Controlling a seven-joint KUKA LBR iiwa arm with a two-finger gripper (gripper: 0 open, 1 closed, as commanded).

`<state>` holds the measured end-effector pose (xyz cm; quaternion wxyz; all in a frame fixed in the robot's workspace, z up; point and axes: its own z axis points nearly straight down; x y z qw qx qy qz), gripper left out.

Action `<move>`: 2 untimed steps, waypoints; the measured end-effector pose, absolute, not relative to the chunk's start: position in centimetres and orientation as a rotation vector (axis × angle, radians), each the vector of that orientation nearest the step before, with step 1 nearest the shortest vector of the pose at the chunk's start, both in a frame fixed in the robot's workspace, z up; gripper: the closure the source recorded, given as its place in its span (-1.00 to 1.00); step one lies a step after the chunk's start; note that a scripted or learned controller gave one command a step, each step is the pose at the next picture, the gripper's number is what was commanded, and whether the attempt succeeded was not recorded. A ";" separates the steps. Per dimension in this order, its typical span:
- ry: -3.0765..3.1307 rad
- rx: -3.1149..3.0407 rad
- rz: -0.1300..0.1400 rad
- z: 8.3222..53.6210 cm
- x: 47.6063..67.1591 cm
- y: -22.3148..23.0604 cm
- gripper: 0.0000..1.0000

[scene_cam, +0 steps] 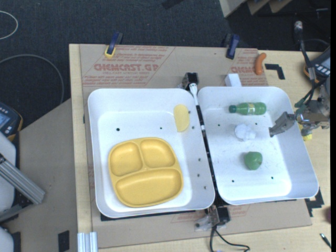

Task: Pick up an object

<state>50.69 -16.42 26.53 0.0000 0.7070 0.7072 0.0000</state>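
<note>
gripper (281,124) sits at the right bin's (294,188) right wall; cannot tell its jaw state. bottle (248,108), clear cup (244,132) and green ball (253,160) lie apart. risk: ball rolls, cup slips.

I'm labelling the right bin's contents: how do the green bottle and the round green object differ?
The green bottle is long and lies on its side near the bin's far wall; the round green object is squat and sits nearer the front. The bottle carries a yellow label; the round object is plain green. Both rest in the right bin, apart from the gripper.
</note>
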 end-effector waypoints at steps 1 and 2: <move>2.220 2.232 -0.006 7.7 47.6 -20.0 -1.00; 2.211 2.207 0.009 21.7 51.3 -21.7 -1.00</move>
